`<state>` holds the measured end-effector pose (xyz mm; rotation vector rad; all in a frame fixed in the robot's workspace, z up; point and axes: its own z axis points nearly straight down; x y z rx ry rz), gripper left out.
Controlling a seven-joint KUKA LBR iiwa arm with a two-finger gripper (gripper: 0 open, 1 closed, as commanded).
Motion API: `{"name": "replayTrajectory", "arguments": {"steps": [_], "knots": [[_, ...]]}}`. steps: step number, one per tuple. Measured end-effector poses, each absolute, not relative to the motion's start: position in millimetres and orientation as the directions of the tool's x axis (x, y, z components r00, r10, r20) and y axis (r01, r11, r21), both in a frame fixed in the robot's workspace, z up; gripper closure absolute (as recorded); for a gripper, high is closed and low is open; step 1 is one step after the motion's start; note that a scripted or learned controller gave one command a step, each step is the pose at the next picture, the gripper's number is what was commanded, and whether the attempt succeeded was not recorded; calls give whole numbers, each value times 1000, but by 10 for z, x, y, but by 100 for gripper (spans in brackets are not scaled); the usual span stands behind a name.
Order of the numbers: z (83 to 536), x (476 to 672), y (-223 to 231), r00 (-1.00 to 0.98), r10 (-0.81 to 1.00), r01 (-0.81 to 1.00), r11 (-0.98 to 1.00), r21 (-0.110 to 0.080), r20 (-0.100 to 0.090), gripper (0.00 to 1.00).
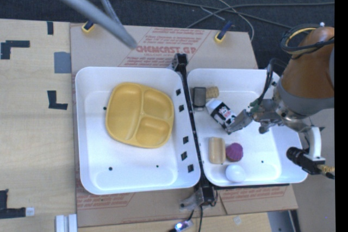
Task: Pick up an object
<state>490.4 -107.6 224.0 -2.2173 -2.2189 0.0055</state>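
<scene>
My gripper (235, 125) reaches in from the right over the right bin (270, 80), low above its floor. Its tip lies right beside a small white and black bottle (219, 112) that lies tilted near the bin's middle, and I cannot tell if they touch. Just below the gripper sit a purple ball (234, 152) and a tan block (216, 150). A white egg-shaped object (235, 173) rests near the front wall. A dark rectangular piece (199, 97) and a small cork-coloured piece (212, 93) lie at the bin's back left.
The left bin (92, 165) bears a yellow divided plate (140, 114). A black divider (188, 127) runs between the bins. The arm's orange and grey wrist (307, 76) hangs over the right bin's right edge. Cables and a grey pole cross the back.
</scene>
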Motion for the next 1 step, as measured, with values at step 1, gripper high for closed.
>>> {"name": "replayTrajectory", "arguments": {"steps": [1], "knots": [[1605,4925,-1105,0,1000,1000,0,-8,1,0]]}}
